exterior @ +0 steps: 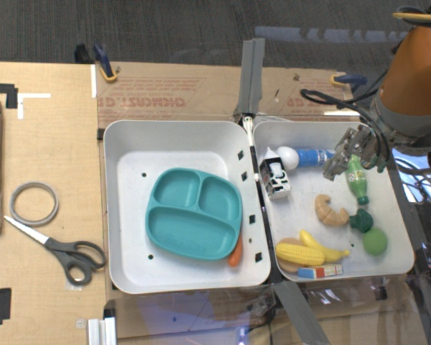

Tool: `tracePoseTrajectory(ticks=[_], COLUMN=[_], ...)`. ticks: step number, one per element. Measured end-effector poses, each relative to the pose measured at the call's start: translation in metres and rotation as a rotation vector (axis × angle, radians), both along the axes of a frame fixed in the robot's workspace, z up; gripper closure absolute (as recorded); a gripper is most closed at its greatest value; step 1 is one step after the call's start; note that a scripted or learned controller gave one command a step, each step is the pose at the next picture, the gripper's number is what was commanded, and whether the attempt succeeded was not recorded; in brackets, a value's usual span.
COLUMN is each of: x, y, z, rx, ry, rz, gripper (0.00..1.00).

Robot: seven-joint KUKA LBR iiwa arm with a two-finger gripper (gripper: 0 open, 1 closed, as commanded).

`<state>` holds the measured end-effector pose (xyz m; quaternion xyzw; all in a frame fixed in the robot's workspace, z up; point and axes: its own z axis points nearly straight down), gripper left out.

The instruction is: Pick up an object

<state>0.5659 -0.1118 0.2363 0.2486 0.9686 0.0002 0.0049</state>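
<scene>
Tabletop [43, 142]: carries two white bins side by side, with scissors [61, 250] and a tape roll [34, 202] lying well to the left of them.
Left bin [122, 214]: holds a teal divided plate [195, 215]; an orange carrot [235, 253] lies against the plate's lower right edge.
Right bin [395, 261]: holds all the small things the arm could take.
Arm [414, 70]: its orange band is over the right bin's upper right corner, reaching in from the right.
Claw [353, 152]: low over the upper right part of the right bin; whether it is spread or pressed together I cannot tell, since dark linkage and cables blur the tips.
Progress: nothing looks lifted; every item seems to rest on a bin floor, so by my judgement the pick is not yet done and the grasp and lift remain.
Green bottle [357, 182]: the likely target, lying just below the claw, its upper end touching or nearly touching the claw's underside; I cannot see it between the tips.
Blue bottle [307, 157]: just left of the claw, white cap pointing left.
Black-and-white box [274, 176]: near the divider, well apart from the claw.
Banana [318, 247]: near the front wall, beside a corn cob [297, 254].
Croissant [331, 211]: mid-bin, below the claw.
Broccoli [360, 220]: right of the croissant.
Lime [374, 242]: just below the broccoli.
</scene>
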Motion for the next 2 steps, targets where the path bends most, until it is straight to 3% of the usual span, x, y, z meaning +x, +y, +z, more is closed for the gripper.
tracePoseTrajectory(ticks=[1, 2], x=[0.001, 0.038], y=[0.000, -0.003], z=[0.009, 0.061], rx=[-0.001, 0.001], ry=[-0.003, 0.005], rz=[0.002, -0.055], gripper=[1.00, 1.00])
